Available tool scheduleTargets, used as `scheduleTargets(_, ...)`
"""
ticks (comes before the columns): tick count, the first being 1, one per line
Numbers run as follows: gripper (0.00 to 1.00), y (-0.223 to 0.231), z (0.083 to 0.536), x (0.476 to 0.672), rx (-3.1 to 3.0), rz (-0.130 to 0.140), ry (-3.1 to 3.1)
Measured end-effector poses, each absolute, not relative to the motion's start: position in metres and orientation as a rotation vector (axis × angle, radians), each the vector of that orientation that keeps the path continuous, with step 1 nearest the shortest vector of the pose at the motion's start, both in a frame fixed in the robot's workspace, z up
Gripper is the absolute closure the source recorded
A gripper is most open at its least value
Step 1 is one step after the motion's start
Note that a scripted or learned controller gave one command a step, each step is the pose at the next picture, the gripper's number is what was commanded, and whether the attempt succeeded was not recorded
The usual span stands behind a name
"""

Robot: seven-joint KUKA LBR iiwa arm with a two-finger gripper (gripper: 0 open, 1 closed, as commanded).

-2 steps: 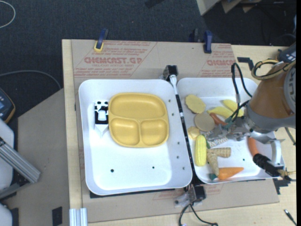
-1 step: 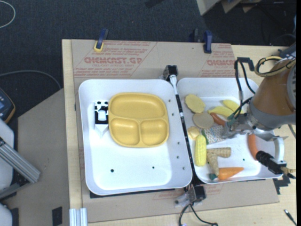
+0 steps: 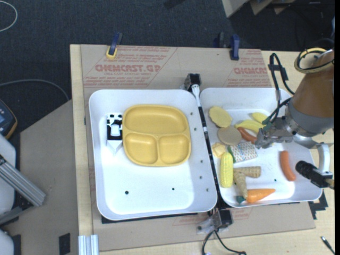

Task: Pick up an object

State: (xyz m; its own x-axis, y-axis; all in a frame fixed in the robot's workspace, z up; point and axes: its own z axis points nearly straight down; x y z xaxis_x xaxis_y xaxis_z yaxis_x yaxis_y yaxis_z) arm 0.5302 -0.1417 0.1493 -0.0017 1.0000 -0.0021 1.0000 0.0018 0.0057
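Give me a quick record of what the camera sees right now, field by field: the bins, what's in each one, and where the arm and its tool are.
left bin: holds a yellow divided tray and a small black-and-white item beside it
right bin: holds toy food, including a corn cob, carrot, sausage and potato-like piece
arm: reaches in from the right, over the right bin
tool: low over the food pile
grasp: cannot tell
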Motion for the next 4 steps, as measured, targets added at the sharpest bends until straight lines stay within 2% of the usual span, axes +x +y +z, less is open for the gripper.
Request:
scheduleTargets(1, 1.00, -0.134, 0.209, 0.536, 2.214, 0.006, 2.219)
scheduleTargets(2, 1.00, -0.133, 0.226, 0.537, 2.216, 0.004, 2.219)
scheduleTargets(3, 1.00, -0.086, 0.218, 0.576, 2.212, 0.005, 2.226)
scheduleTargets(4, 1.00, -0.040, 0.235, 0.608, 2.211, 0.007, 2.226)
